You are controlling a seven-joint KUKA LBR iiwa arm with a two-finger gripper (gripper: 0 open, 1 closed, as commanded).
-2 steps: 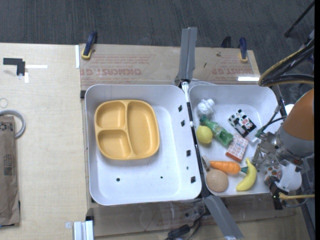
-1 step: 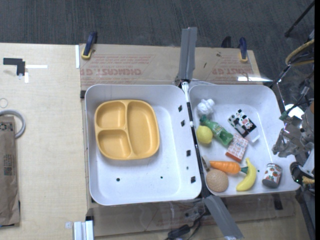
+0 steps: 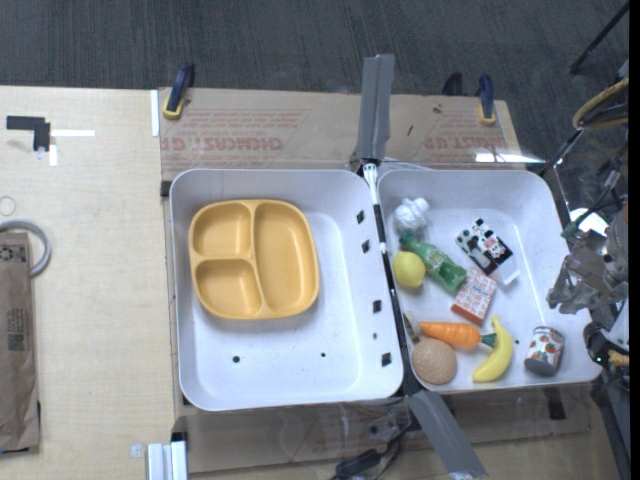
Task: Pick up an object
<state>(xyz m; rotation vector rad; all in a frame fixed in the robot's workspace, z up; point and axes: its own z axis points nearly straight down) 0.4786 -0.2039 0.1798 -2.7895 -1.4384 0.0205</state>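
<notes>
Dark grey carpet (image 3: 300,23) covers the floor across the top of the view. Below it lies the pale wooden desk (image 3: 85,228), lit evenly — a brown cardboard sheet (image 3: 270,128) is fixed to it by two blue clamps (image 3: 180,88). A brown paper bag (image 3: 15,338) rests at the left edge.

The gripper (image 3: 583,278) sits at the frame's right edge, the arm behind it cut off there, its fingers too indistinct to read. Just below-left of it, 1 small can (image 3: 543,351) bears a label too small to make out.
</notes>
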